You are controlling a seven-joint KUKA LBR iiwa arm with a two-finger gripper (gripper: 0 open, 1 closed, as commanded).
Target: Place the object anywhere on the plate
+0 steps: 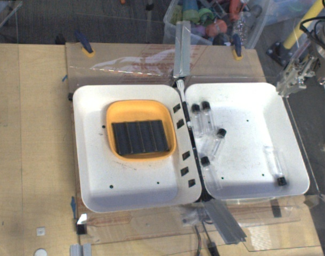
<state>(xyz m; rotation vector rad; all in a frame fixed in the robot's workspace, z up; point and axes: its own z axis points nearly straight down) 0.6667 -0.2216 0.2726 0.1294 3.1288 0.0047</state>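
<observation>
An orange plate (115, 112) with rounded corners lies in the left bin (88, 169). A dark ribbed insert (140, 137) covers its middle. Several clear vials with black caps lie in the right bin (248, 97): two (201, 117) side by side near the divider, one tilted (217, 141) below them, and one apart (274, 165) at the front right. My gripper (291, 83) hangs at the right bin's far right corner, above the rim, well away from the vials and the plate. Nothing shows in it.
A metal divider strip (182, 122) with black clips runs between the bins. A clear tub of colourful toys (216, 9) stands behind the bench. Blue clamps (86, 46) hold a plastic sheet at the back edge.
</observation>
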